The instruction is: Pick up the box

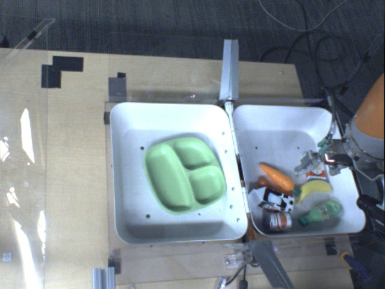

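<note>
- The fingers (314, 160) hang over the right bin (283, 125); how wide they stand, I cannot tell.
- The box (316, 174) lies just below them, touching the banana (315, 189).

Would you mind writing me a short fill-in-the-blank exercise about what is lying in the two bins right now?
1. The green tray lies in the ____ bin.
2. The carrot is coloured ____.
3. The claw hangs over the ____ bin.
4. The can lies near that bin's ____ edge.

Missing words: left; orange; right; front
</note>
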